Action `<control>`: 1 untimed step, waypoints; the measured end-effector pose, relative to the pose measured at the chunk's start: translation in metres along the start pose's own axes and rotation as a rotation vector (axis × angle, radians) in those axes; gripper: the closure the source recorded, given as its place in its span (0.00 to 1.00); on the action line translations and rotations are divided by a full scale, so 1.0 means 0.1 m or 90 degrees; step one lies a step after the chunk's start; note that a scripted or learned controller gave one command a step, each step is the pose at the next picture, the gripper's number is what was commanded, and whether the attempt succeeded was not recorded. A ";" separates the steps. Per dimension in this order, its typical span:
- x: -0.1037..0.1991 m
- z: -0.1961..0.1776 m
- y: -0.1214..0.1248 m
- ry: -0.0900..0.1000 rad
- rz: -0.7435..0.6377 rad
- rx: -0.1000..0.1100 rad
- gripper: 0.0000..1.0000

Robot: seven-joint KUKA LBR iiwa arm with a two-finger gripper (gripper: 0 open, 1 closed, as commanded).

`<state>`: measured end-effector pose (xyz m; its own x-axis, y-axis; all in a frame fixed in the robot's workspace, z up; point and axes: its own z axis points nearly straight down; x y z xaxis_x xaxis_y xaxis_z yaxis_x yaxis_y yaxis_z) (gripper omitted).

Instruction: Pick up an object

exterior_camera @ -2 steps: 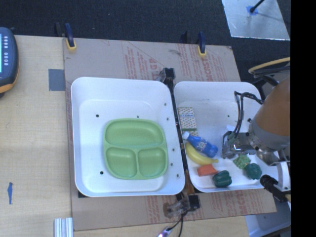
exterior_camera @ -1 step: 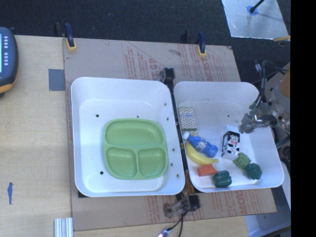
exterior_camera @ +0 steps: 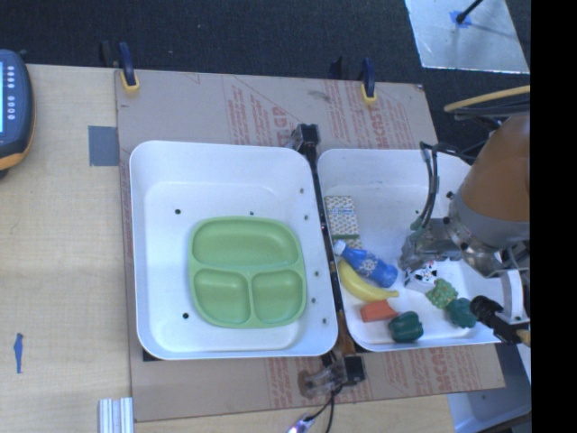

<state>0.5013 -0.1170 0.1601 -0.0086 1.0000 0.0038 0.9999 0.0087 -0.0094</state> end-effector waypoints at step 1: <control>-0.33 0.44 -0.07 -0.003 0.001 -0.012 1.00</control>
<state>0.4944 -0.1499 0.1160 -0.0066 1.0000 -0.0014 0.9999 0.0066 0.0103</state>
